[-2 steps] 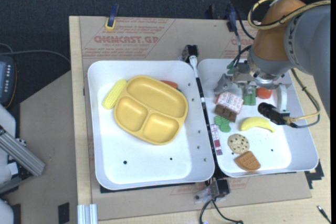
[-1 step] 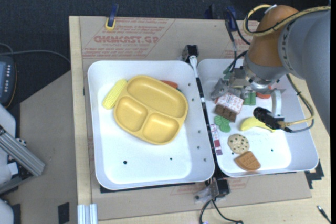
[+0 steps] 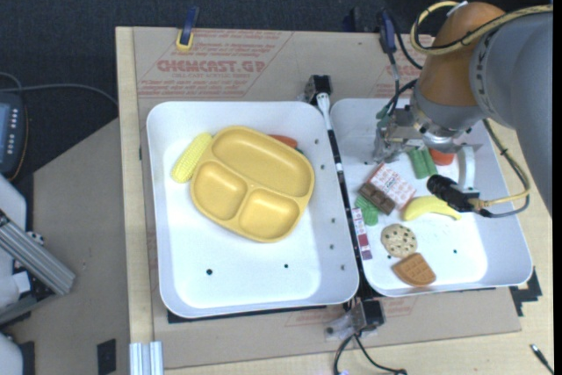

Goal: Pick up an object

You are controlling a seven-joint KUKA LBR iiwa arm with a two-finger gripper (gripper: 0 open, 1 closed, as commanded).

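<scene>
My gripper [image 3: 392,145] hangs low over the back left part of the right bin [image 3: 492,263], under the orange wrist band. Just in front of it lies a pink-and-white snack packet [image 3: 390,184] with a brown bar [image 3: 376,199] at its near-left edge. A green piece [image 3: 421,163] and a red piece [image 3: 443,158] lie beside the gripper on its right. A yellow banana [image 3: 429,208], a chip cookie [image 3: 399,239] and an orange-brown wedge [image 3: 414,270] lie nearer the front. I see nothing held in the gripper.
The left bin [image 3: 255,277] holds a yellow divided plate [image 3: 255,183], a corn cob [image 3: 191,156] at its left, and a red-orange piece [image 3: 284,139] peeking from behind it. A black cable [image 3: 500,205] runs over the right bin's right side.
</scene>
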